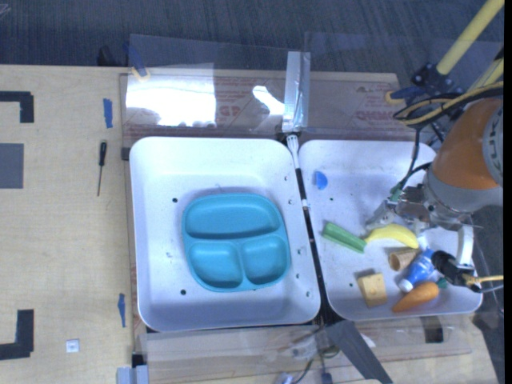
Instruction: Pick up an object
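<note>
My gripper hangs low over the middle of the right bin, just above the yellow banana. A green stick lies to the banana's left. Below the banana sit a short tan cylinder and a tan cube. A blue and white bottle leans beside an orange carrot near the bin's front right corner. A small blue disc rests near the bin's left wall. I see nothing between the gripper's fingers.
The left bin holds a blue divided plate. A clear panel stands behind both bins. A screwdriver lies on the wooden bench to the left. Yellow and blue cables hang at the upper right.
</note>
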Motion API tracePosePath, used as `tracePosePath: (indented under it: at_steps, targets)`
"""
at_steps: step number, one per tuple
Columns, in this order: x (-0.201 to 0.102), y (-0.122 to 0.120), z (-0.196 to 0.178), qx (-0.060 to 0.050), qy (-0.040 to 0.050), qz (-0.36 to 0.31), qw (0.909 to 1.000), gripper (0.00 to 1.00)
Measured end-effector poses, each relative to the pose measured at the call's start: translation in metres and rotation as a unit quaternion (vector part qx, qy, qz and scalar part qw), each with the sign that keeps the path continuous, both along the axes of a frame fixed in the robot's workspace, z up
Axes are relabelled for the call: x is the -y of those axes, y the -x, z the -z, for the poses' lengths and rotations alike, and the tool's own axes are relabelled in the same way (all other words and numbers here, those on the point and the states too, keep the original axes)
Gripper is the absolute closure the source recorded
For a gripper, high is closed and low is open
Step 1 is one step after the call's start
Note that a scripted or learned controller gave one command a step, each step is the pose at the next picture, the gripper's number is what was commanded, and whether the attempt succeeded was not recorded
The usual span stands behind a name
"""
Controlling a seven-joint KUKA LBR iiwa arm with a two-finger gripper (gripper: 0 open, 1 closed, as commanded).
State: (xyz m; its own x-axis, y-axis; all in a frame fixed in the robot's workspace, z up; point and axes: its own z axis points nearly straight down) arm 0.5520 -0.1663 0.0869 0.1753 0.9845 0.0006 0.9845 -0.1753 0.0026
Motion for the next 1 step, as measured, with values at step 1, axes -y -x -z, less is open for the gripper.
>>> tracePosePath:
  at_steps: [1]
  targets:
    - [-0.0001,-0.0012,-0.0104,0.002,0.0001,0.0,1.0,1.0]
